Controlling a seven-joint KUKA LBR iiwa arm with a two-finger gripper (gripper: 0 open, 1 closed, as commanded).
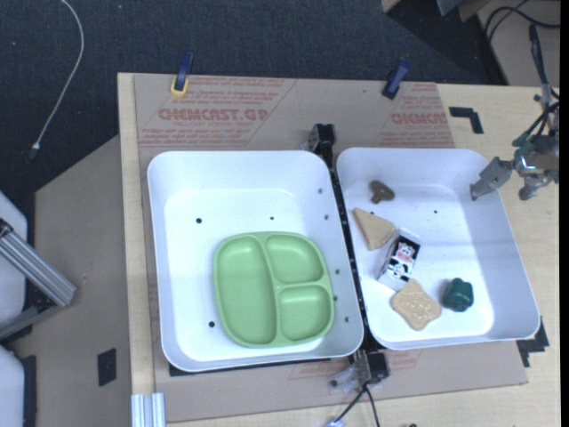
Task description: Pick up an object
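One gripper (494,178) is held over the right bin's (507,327) upper right rim; whether it is wide or narrow cannot be told.

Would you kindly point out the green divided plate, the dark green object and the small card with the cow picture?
green divided plate (242,292): camera view, its long left compartment.
dark green object (459,294): camera view, its middle.
cow card (401,262): camera view, its printed face.
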